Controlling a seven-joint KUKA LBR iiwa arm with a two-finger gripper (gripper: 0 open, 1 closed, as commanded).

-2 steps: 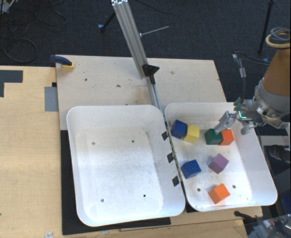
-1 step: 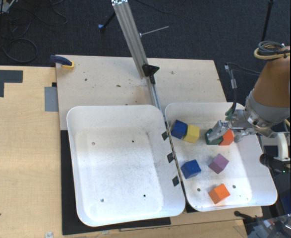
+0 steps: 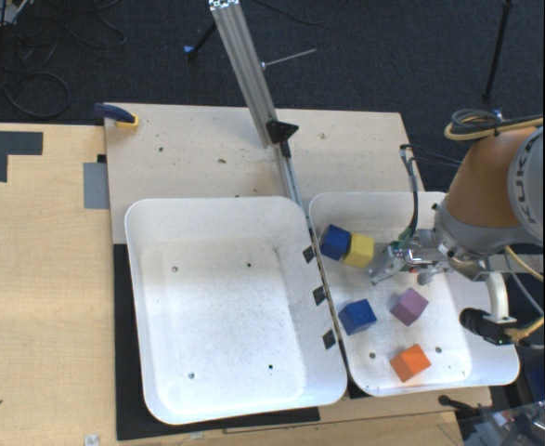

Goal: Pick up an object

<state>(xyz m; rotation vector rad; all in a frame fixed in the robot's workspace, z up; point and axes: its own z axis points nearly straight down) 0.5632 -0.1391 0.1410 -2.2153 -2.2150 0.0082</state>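
All the cubes sit in the right bin (image 3: pixel 495 374), so the gripper (image 3: pixel 386 265) hangs low there beside the yellow cube (image 3: pixel 359 250), near the bin's far edge. Can't tell whether the jaws are spread or closed, and nothing looks held.

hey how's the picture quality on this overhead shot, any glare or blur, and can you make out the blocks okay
Camera view: even, soft lighting with faint shadows under the blocks; the white bins look bright but are not blown out. The orange block, purple block and yellow block read clearly. The gripper is small and slightly soft, so its jaws are hard to resolve.
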